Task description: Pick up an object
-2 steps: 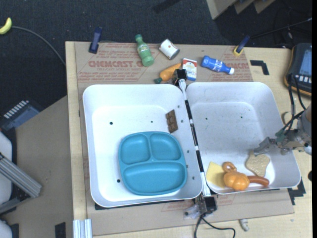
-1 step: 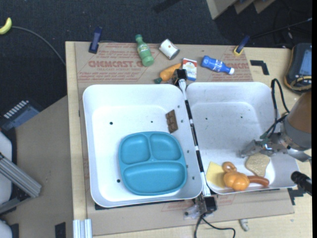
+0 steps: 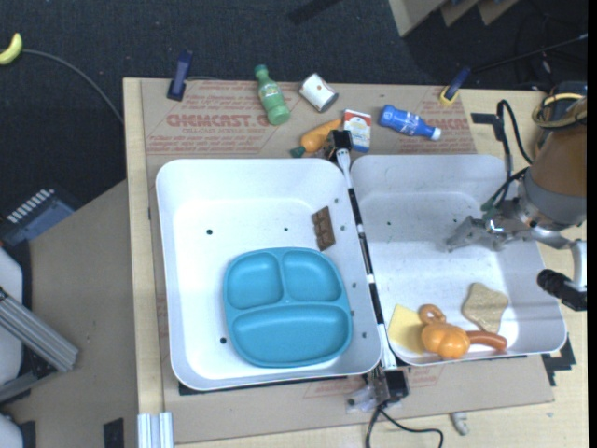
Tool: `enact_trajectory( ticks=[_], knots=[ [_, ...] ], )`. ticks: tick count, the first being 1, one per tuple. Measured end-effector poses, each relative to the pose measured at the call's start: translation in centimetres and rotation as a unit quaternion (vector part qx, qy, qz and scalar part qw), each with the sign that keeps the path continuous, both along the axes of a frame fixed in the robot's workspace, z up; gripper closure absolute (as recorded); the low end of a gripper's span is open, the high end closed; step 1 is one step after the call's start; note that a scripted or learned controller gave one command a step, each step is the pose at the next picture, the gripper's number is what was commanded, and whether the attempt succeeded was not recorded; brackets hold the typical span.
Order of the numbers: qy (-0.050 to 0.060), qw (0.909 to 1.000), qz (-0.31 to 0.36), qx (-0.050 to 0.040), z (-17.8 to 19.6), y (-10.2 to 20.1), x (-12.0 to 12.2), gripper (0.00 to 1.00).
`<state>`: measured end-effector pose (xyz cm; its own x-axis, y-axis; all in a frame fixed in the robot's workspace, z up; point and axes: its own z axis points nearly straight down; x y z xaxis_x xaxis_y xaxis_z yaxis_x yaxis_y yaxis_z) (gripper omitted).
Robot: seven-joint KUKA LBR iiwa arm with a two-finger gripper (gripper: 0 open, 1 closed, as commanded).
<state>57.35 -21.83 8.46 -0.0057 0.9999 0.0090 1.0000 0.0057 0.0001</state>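
- Dark carpet surrounds a cardboard-topped bench (image 3: 233, 110) bearing two shallow white bins side by side, seen from above at a slant.
- Left bin (image 3: 187, 203): a blue divided plate (image 3: 286, 306) and a small brown block (image 3: 323, 228) near the shared wall.
- Right bin (image 3: 410, 194): four candidates clustered in the near corner, namely a yellow wedge (image 3: 403, 327), an orange rubber duck (image 3: 442, 336), a reddish sausage-like piece (image 3: 487, 342) touching the duck, and a tan slice of bread (image 3: 485, 304) just behind them.
- Gripper (image 3: 462, 238): low over the bare middle of the right bin, at the end of the arm reaching in from the right; nothing sits between its fingers, and whether they are spread or closed cannot be told.
- Behind the bins on the bench lie a green bottle (image 3: 272, 96), a blue bottle (image 3: 409, 122) and a small carton (image 3: 356, 129).
- Advice: the bread looks the best target, being nearest and slightly apart. Come down centred over it with fingers spread wide, clear of the bin's near wall.
- Risk: the duck, sausage and wedge crowd together, so a descent there would probably nudge one aside.
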Motion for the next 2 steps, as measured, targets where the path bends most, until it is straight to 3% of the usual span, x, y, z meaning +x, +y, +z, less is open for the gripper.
enact_trajectory(
  ticks=[1,2],
  knots=[
    [0.003,1.0,-0.002,-0.0004,-0.1,-0.3,-9.6,0.0],
    [-0.001,1.0,-0.003,-0.0036,1.0,-0.4,-9.3,1.0]
  ],
)
